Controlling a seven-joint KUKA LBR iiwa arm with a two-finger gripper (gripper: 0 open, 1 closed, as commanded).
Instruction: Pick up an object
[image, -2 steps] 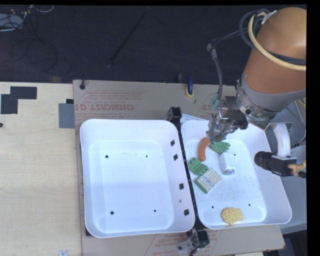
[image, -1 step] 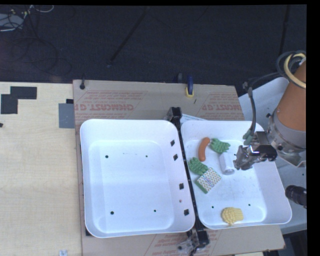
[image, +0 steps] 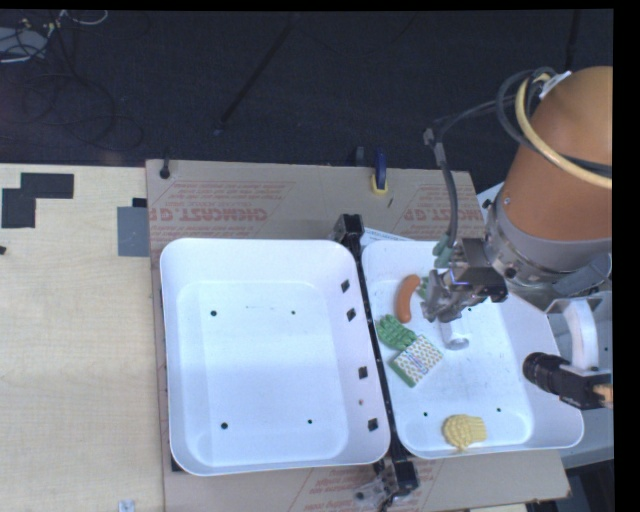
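Note:
The right bin (image: 500, 415) holds an orange sausage-shaped piece (image: 405, 297) near its left wall. Below that lie a green ridged piece (image: 394, 332), a pale green-dotted card (image: 417, 360) and a small grey round piece (image: 456, 343). A yellow corn-like piece (image: 463, 431) rests near the front rim. My gripper (image: 446, 303) hangs low over the middle of the right bin, just right of the orange piece and above the grey round piece. Nothing shows between its fingers.
The left bin (image: 262, 360) stands beside the right one, with a black clip strip (image: 362, 330) along the shared wall. A brown board (image: 260, 205) lies under both bins. The pale bench top (image: 70, 350) stretches to the left.

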